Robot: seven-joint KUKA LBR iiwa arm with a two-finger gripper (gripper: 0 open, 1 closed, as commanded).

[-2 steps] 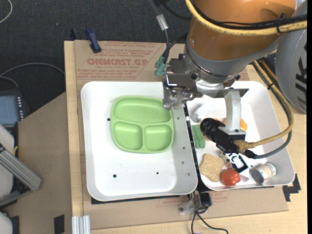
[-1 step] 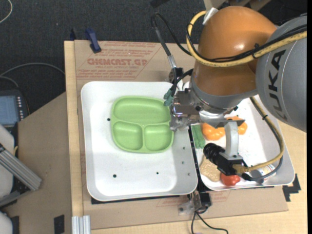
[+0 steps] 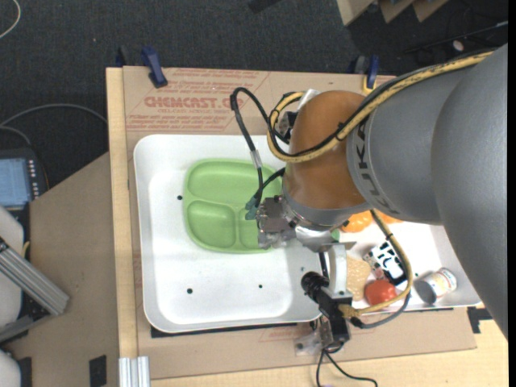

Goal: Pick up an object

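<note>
A green divided plate (image 3: 216,206) lies in the left white bin (image 3: 165,293), toward its far right part. My gripper (image 3: 270,222) hangs over the plate's right edge, at the border between the two bins, and the wrist with its orange band (image 3: 322,156) hides most of it. In the right bin (image 3: 431,244) I see a red round object (image 3: 380,291), a small can (image 3: 436,284) lying on its side, a black and white object (image 3: 388,261), an orange object (image 3: 359,221) and a beige speckled piece (image 3: 355,273).
The grey arm (image 3: 451,127) covers most of the right bin. Black cables (image 3: 246,127) loop from the wrist over the left bin. Both bins rest on a cardboard sheet (image 3: 193,95) held by blue clamps (image 3: 153,64).
</note>
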